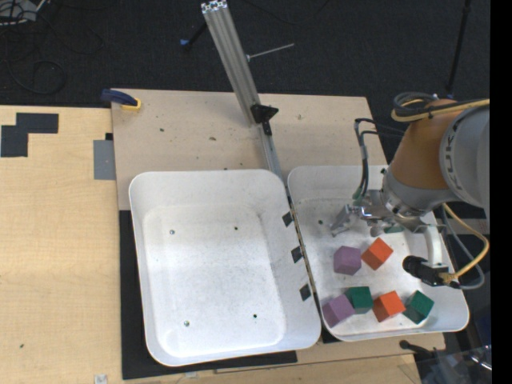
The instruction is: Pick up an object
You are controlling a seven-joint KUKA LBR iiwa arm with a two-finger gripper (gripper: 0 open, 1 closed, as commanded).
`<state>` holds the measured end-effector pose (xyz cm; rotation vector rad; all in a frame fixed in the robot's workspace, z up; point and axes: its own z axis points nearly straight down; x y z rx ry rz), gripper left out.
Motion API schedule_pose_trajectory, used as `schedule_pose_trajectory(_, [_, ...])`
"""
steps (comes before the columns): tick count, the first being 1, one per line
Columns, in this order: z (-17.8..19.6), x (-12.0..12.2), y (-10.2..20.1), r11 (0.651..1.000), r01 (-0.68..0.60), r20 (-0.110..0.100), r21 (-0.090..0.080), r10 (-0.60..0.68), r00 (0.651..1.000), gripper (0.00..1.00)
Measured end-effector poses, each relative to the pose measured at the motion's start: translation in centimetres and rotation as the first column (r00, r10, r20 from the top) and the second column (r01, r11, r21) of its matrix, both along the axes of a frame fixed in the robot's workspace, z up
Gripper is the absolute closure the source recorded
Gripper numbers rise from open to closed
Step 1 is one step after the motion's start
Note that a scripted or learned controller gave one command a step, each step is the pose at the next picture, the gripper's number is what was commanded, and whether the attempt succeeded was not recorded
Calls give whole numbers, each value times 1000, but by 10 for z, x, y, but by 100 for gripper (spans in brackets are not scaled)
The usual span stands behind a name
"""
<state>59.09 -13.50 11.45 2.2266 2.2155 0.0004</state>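
Start at your left: the bench [48, 238] shows bare wood, and on it sits the left bin [160, 206], which holds no blocks; you have nothing to pick there; beyond it a slanted aluminium rail [236, 62] runs down to the seam between the two bins. Move to the right bin [308, 186], where every candidate lies: a purple cube [347, 260] just beside an orange cube [378, 253]; nearer the front rim a second purple cube [338, 309], a green cube [361, 298], a second orange cube [389, 305] and a second green cube [418, 306], crowded in a loose row; that crowding would likely make a clean grasp harder there. The pincer [364, 217] hangs low over the back of this bin, just above the purple and orange pair, probably lining up on one of them; its metal fingers look spread apart with nothing between them. The arm [436, 158] reaches in from your right.
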Motion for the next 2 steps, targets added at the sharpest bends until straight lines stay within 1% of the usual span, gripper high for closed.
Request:
schedule_pose_trajectory(1, [-23,0,0,1000,1,-3,1,-1,1000,0])
schedule_pose_trajectory(2, [-13,0,-1,1000,7,-4,2,-7,1000,100])
